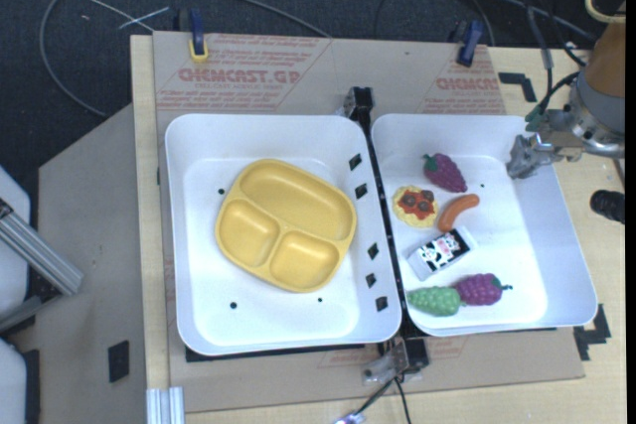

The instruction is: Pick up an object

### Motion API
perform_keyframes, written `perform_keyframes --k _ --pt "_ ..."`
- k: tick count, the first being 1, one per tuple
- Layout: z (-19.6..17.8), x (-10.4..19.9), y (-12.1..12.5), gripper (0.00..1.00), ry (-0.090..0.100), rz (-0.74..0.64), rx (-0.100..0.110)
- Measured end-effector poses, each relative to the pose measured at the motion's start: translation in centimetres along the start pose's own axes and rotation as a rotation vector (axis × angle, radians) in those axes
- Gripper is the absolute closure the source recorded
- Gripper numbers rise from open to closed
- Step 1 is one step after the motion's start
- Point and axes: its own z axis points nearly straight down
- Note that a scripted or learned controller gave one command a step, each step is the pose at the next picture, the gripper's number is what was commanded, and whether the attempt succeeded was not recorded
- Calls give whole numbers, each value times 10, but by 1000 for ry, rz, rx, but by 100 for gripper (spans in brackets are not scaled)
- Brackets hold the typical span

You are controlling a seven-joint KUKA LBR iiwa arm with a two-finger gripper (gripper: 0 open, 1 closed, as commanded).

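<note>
Bench: flat board of pale wood-coloured material (278, 74) with red lettering, clamped at the far edge, carrying both bins.
Left bin: shallow white plastic bin (194, 243), rounded corners, holding the plate.
Right bin: shallow white plastic bin (556, 253), touching the left bin along a black centre strip; all small items lie in its left half.
Plate: yellow plastic plate with three compartments (286, 224), lying flat mid-bin, well apart from the arm.
Arm: grey, orange-banded wrist entering from the right, above the far right corner of the right bin.
Gripper: metal two-finger gripper (524, 159) at the bin's far right rim; spread not readable at this angle, cannot tell wide from narrow; nothing seen between the tips.
Carton: small black-and-white box (439, 252), tilted, near bin centre.
Grapes, near: purple toy bunch (480, 289), touching the green piece.
Green piece: green knobbly toy vegetable (434, 300), at the near wall.
Grapes, far: dark purple toy bunch (445, 172), closest item to the gripper, yet apart from it.
Pizza: round yellow-and-red toy disc (415, 205).
Sausage: orange curved toy sausage (459, 209), just beside the disc.
Risk, judged: items crowded; a descent between neighbours likely to nudge one aside and close on nothing. Rounded toys prone to slipping out. Descent at the present spot likely to meet the rim.
</note>
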Motion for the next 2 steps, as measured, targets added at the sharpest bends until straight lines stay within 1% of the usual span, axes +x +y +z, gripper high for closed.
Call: perform_keyframes --k 1,2 --pt "7 57 4 100 4 -5 7" --pt "10 115 2 100 4 -5 7"
